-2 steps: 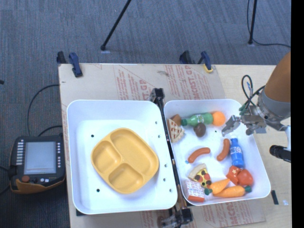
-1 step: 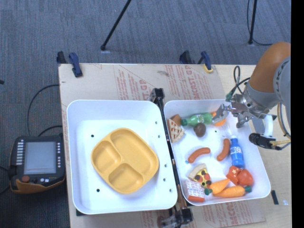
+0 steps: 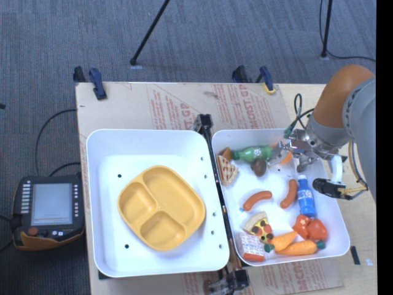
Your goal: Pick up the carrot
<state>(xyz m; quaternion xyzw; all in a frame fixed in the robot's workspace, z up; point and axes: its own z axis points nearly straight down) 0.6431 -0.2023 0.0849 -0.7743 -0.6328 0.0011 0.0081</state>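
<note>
Carrots sit low in the right-hand shallow white bin (image 3: 341, 223): a plump orange carrot with a green stub (image 3: 300, 248) lies along the near wall, and a smaller orange carrot piece (image 3: 282, 240) rests just beside it, touching the slice of toy pizza (image 3: 260, 226). Up at the far end of that bin, the grey arm with its orange band (image 3: 347, 100) reaches in from the right, and the two-finger gripper (image 3: 295, 151) hangs over the back corner, well apart from both carrots. Something orange shows right at its tip, but I can't tell whether the hand is spread or pinching. Just beside it lie the green plastic bottle (image 3: 253, 153) and a small brown rounded piece (image 3: 260, 167). Mid-bin, two reddish-brown sausages (image 3: 256, 200) flank open floor, with the blue bottle (image 3: 306, 198) near the right one and a red pepper (image 3: 311, 228) below. Over in the left white bin (image 3: 101, 158), a yellow divided plate (image 3: 161, 208) sits alone in the middle.
</note>
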